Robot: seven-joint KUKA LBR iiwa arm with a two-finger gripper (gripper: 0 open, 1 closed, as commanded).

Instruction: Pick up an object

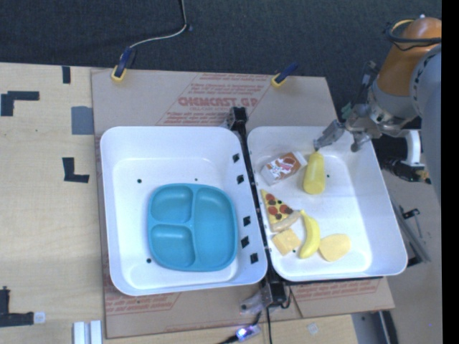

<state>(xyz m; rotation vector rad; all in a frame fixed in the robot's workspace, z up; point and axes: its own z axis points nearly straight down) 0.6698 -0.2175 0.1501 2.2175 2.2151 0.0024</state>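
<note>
The gripper (337,140) hangs with its fingers spread and nothing between them, above the far right corner of the right bin (380,192). So the pick looks not yet begun: the yellow bottle (314,173) lies just below it, untouched, nearest of the toys. The arm reaches in from the right, wrist angled down toward the bin.

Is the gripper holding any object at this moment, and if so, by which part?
Nothing is held. The gripper is open above the far edge of the right bin, with no object between its fingers. The nearest item, the yellow bottle, lies apart in the bin.
</note>
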